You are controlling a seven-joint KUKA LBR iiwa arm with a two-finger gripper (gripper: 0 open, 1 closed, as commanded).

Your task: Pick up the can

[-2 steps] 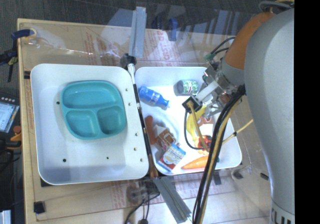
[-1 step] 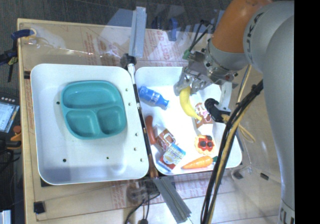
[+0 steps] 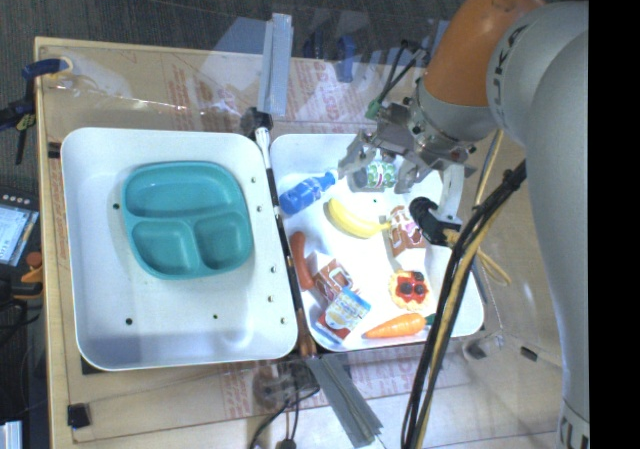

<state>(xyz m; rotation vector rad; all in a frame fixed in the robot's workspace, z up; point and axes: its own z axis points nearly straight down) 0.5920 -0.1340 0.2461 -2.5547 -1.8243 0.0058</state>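
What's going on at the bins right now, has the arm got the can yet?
The arm's tool is over the upper part of the right bin, and the green-labelled can sits between its fingers, so it appears gripped. Whether it is lifted clear is hard to tell. A blue bottle, banana and carrot lie nearby. The left bin holds a teal divided tray.

Both white bins (image 3: pixel 100 337) look like smooth plastic with a soft sheen, and the teal tray (image 3: pixel 187 214) in the left one is glossy plastic that catches the light. Right of the tray, the banana (image 3: pixel 352 218) and carrot (image 3: pixel 394 326) have a matt, plastic look, and the pouch (image 3: pixel 345 311) beside the carrot is shiny foil. The bench (image 3: pixel 140 87) around the bins is pale, matt wood, and the arm (image 3: pixel 540 47) has smooth grey casing with a satin orange band.
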